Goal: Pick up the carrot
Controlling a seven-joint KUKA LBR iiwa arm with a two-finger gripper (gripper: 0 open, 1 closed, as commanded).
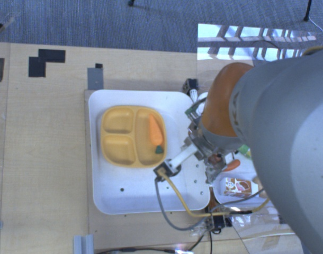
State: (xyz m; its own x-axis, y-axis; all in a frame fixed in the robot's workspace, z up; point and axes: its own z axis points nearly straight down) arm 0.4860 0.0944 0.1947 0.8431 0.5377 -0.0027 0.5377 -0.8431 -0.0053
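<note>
Orange, the carrot (156, 131) lay untouched in the yellow tray's (119, 142) right compartment, pickup not begun; whether the hand (209, 160) was spread, I cannot tell.

**Plastic on pale wood**

A smooth, matt orange carrot (156, 130) of plastic look lies in a yellow divided plate (119, 136) with a soft plastic sheen. The white bin (135, 194) looks smooth and matt, the bench (39, 157) like pale wood. The arm (288, 126) wears matt grey casing and a glossy orange band (222, 107).
</note>
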